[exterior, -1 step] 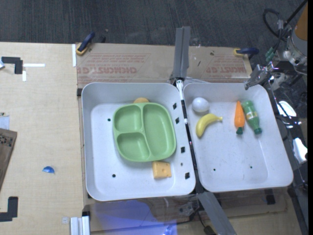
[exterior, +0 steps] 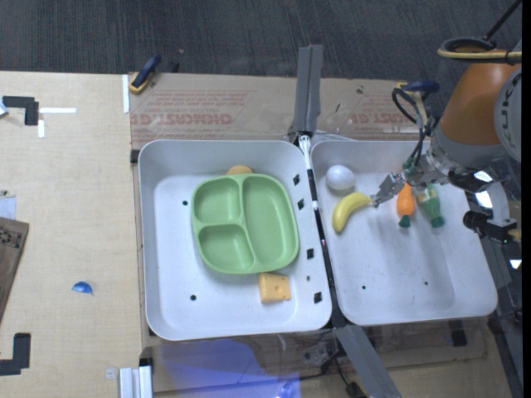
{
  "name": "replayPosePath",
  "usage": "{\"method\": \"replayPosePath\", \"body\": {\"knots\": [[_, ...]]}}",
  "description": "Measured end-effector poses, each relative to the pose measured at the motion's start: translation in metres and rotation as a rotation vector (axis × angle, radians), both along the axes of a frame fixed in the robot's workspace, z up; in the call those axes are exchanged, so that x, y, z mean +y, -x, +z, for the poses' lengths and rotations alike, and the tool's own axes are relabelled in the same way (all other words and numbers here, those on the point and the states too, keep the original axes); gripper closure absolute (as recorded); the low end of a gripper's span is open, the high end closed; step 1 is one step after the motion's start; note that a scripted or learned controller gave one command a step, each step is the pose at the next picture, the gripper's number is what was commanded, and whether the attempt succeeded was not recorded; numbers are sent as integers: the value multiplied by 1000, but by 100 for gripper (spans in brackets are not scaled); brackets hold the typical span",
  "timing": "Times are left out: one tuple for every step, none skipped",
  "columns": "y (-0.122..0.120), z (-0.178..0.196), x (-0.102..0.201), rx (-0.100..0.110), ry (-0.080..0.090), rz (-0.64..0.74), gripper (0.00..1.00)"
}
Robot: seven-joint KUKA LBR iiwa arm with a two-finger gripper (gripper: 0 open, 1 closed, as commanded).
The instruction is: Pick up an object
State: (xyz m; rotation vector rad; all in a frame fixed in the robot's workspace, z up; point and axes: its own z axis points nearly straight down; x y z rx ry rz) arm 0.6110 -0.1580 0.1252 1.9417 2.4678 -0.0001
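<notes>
Cheese wedge [exterior: 275, 288] lies nearest in the left bin [exterior: 166, 305], just below a green divided plate [exterior: 246, 222]. Across the divider, the right bin [exterior: 415, 293] holds a banana [exterior: 348, 209], a white ball [exterior: 339, 177] and an orange carrot-like toy [exterior: 405, 202]. The gripper [exterior: 397, 187] hovers by that toy; whether it grips anything cannot be told.
</notes>
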Motion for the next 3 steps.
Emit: {"method": "replayPosePath", "body": {"knots": [[-15, -32, -23, -2, -8, 174, 0], [-15, -21, -25, -6, -2, 171, 100], [-48, 96, 6, 0, 1, -28, 100]]}}
